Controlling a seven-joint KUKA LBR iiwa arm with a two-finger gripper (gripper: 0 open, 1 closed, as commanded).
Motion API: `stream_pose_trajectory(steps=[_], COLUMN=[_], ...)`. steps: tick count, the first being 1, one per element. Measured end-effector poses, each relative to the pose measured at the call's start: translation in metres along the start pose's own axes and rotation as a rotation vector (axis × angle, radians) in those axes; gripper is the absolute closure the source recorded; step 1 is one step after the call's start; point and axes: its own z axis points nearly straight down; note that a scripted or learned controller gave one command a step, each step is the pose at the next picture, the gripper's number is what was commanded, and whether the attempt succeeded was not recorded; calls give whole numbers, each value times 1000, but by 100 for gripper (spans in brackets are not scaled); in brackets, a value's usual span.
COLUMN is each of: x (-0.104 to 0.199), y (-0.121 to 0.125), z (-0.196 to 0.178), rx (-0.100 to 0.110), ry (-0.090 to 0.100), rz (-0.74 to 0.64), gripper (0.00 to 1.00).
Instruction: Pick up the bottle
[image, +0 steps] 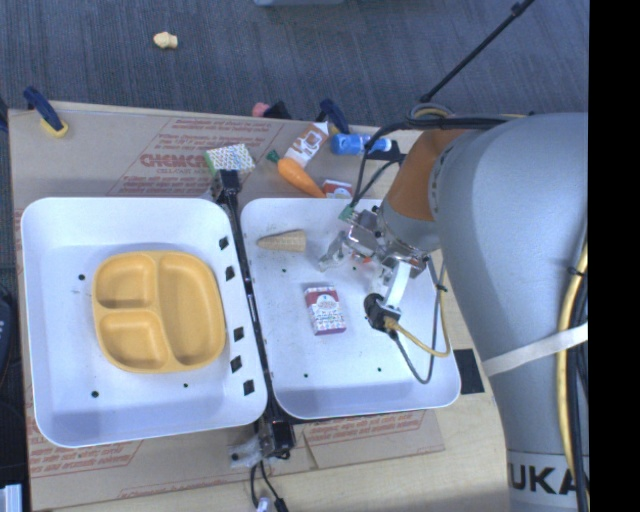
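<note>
A small bottle (309, 144) with a white and orange label lies on the cardboard behind the right bin (300, 385), outside it. My gripper (338, 254) hangs low over the back middle of the right bin, a short way in front of the bottle and apart from it. It sits between a tan cone (282, 240) on its left and a red-and-white box (324, 308) in front of it. Nothing shows held in the gripper.
An orange carrot (298, 177) lies beside the bottle, with a blue object (348, 144) to the right. The left bin (40, 300) holds a yellow divided plate (158, 310). The grey arm (500, 240) covers the right bin's right side, trailing a yellow cable (415, 345).
</note>
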Motion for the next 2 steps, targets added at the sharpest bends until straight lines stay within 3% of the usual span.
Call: stream_pose_trajectory(steps=[1, 2], x=[1, -9], y=[0, -48], z=[-10, -36], rx=[4, 1], ry=[0, 0], rz=[-6, 158], gripper=[100, 100])
